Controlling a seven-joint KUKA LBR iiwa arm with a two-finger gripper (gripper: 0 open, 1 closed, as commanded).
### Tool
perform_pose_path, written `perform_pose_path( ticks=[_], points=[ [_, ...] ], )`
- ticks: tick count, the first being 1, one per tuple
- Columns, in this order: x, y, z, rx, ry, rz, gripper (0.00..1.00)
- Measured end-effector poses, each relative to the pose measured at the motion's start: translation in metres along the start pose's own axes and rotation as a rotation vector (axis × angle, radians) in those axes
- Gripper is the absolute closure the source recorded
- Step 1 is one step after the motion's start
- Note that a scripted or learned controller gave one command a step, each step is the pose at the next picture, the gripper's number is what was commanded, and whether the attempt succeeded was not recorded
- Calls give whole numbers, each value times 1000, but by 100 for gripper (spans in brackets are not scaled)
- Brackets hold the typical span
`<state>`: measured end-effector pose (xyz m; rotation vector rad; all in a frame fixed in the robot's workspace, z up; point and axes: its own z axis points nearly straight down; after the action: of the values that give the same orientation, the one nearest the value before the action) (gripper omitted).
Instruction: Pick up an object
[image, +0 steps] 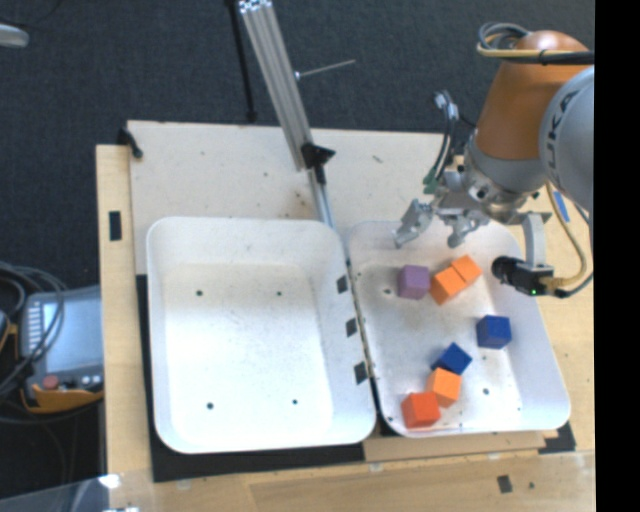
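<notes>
From my station I saw the tool (433, 229) spread open with nothing between its fingers, poised over the far end of the right bin (530, 385). Just near it lay a purple cube (412, 282) beside an orange block (455, 278). Nearer the front sat two blue cubes (493, 331) (453, 358) and two more orange ones (446, 384) (421, 408). The left bin (180, 240) sat alongside on the desk (215, 165).

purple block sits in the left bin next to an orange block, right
Not quite: the camera view shows the purple block in the right bin, not the left. It does sit next to an orange block.
</notes>
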<state>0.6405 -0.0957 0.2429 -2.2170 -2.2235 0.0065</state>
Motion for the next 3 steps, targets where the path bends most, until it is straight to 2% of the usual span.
perform_pose_path(
  ticks=[1, 2, 3],
  points=[
    [-2, -3, 63, 2, 0, 4, 0],
    [-8, -2, 106, -2, -1, 5, 0],
    [-8, 0, 92, -9, 1, 10, 100]
  ],
)
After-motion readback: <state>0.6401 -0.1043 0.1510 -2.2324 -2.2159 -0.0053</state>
